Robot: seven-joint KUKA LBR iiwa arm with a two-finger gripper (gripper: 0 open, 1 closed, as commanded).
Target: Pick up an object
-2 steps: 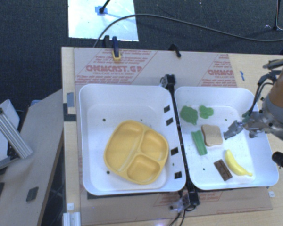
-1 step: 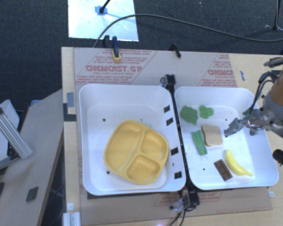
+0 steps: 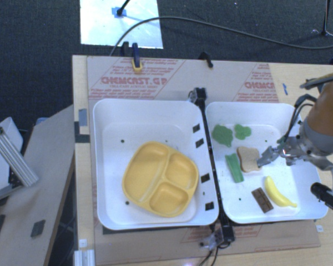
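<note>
At the lower right of the frame, the right-hand white bin (image 3: 308, 212) holds the loose items. Nearest its bottom edge lie a small brown bar (image 3: 262, 199) and, just beside it to the right, a yellow banana (image 3: 278, 193), both flat on the bin floor. A little higher sit a tan bread slice (image 3: 248, 159) and a green strip (image 3: 234, 168), touching or nearly so along the slice's left side. Above them, toward the bin's top, are two leafy green pieces (image 3: 231, 133) side by side.

The jaws (image 3: 266, 157) sit at the right edge of the bread slice, low over the bin; whether they are apart or together cannot be told, and nothing is seen between them. The grey arm (image 3: 322, 134) comes in from the right edge.

In the left-hand white bin (image 3: 108, 148) a yellow divided tray (image 3: 160, 178) lies at a tilt in the lower middle. Both bins rest on the surface (image 3: 172, 73), with printed board beneath them at the top.
</note>
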